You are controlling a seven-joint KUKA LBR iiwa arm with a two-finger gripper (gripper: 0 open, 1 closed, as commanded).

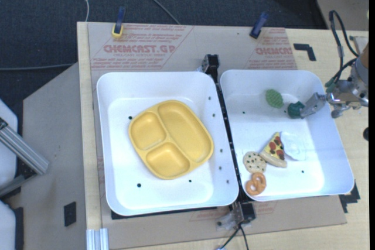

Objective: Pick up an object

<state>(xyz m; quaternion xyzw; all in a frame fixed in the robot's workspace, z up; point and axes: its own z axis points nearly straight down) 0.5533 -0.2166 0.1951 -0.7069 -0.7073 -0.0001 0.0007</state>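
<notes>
The gripper is reaching into the right bin from its right side, tip pointing leftward in the view. A small dark green piece is lying right at that tip, but whether the gripper is gripping it cannot be told. A pale green oval is sitting just beyond. The board is showing red "CHEMCAST GP" print.

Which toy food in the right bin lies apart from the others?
The green oval piece, alone near the far rim of the right bin. The pizza slice, cookie and pretzel cluster together toward the near rim.
</notes>
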